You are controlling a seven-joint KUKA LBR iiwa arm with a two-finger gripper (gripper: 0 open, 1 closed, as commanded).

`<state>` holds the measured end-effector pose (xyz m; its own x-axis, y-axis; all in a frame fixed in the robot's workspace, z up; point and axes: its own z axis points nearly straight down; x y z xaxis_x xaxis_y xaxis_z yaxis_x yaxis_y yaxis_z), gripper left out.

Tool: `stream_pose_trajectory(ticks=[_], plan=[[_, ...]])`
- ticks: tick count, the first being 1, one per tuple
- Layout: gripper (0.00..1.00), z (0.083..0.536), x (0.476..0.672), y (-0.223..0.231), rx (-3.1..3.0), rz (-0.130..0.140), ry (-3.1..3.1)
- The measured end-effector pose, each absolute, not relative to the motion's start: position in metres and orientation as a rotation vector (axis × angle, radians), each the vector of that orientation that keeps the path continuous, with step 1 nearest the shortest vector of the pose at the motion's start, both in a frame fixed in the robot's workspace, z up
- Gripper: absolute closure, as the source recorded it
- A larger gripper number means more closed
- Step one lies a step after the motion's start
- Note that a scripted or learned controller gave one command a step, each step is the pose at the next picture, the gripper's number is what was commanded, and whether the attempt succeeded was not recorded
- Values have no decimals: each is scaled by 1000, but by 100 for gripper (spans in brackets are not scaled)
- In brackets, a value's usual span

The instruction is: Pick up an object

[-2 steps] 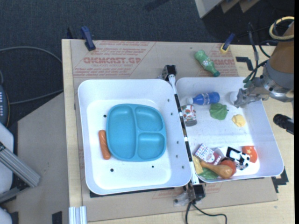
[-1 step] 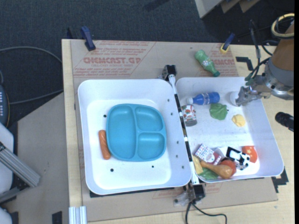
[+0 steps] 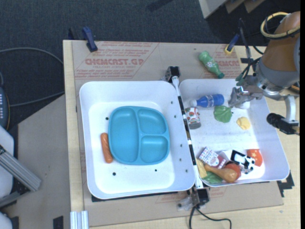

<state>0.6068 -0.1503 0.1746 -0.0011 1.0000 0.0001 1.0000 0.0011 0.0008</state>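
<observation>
Pick not yet accomplished: the gripper [image 3: 237, 99] hangs low in the right bin [image 3: 271, 142], jaw state indiscernible, just beside the green leafy toy [image 3: 222, 113] and blue bottle [image 3: 209, 100], both resting unlifted on the floor.

Two white bins on bench [image 3: 119, 61]

Left bin [image 3: 90, 128]: blue divided tray [image 3: 139, 134], orange sausage [image 3: 106, 147]. Right bin [image 3: 271, 151]: blue bottle [image 3: 208, 100], green leaf [image 3: 222, 113], end effector [image 3: 238, 99] above it. Green bottle [image 3: 210, 64] outside.

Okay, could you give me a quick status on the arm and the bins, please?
Gripper low in the right bin, by the blue bottle and green piece. Nothing seen held. Blue tray and sausage in left bin.
</observation>
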Motion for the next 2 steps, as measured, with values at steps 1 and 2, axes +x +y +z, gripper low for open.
stream_pose_trajectory(ticks=[1,2], plan=[[0,175,607,-151,2220,1,2222],[0,84,598,-141,2222,-1,2222]])
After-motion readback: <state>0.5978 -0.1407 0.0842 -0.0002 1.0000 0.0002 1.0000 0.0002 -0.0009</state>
